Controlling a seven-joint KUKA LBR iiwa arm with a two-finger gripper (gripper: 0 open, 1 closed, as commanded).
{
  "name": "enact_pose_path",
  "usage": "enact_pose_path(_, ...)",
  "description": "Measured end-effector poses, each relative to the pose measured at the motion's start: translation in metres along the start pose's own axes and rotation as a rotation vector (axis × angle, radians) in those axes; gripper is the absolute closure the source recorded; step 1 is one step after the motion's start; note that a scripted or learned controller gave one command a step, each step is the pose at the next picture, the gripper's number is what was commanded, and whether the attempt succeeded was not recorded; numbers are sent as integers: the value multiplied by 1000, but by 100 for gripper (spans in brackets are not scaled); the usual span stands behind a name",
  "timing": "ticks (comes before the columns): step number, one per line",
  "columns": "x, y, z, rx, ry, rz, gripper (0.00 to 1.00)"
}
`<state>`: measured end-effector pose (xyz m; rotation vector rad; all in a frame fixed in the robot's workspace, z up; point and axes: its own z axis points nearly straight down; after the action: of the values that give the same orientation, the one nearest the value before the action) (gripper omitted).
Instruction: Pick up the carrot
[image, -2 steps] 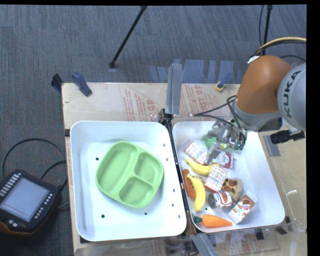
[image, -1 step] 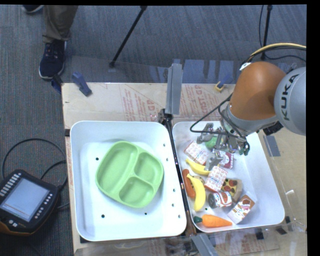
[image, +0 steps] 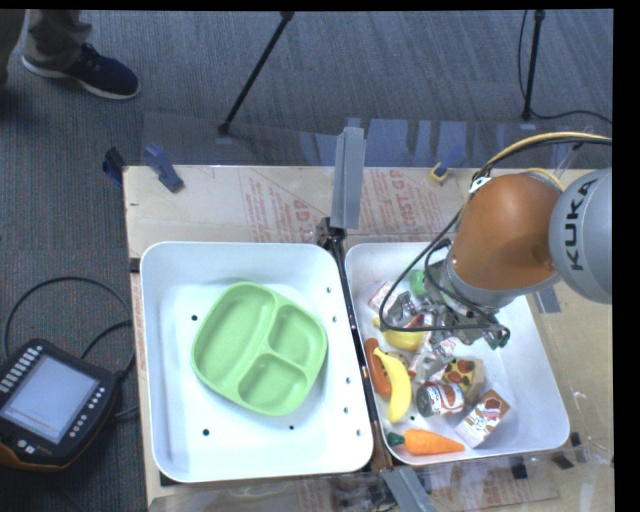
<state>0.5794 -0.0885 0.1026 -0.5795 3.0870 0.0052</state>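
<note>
Your claw (image: 437, 325) hangs low over the right bin (image: 535, 385), under the orange band (image: 505, 235) of the arm (image: 590, 240). The wrist hides most of it, so you cannot tell how it is set, and you see nothing clearly gripped in it.

Take the claw as your landmark. Right under it lies a yellow item (image: 405, 339), partly covered and hard to name. Toward the camera from the claw lies a banana (image: 393, 381), and a red-orange piece (image: 378, 366) touches the banana's left side. A small can (image: 437, 399) sits just beside the banana, and a pizza-print packet (image: 462, 373) lies near the can, below the claw. A small red and white carton (image: 483, 417) lies further toward the camera.

The carrot (image: 428, 442) lies well apart from the claw, at the bin's near edge, flat, its green end pointing left. It is bare and untouched.

Far left of the claw, the left bin (image: 170, 300) holds a green divided plate (image: 261, 347).
</note>
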Motion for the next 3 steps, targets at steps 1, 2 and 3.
enact_pose_path(1,-9,39,-85,0,-2,-381,0)
enact_pose_path(2,-9,37,-94,-2,-5,-369,100)
enact_pose_path(3,-8,37,-94,-2,-4,-368,0)
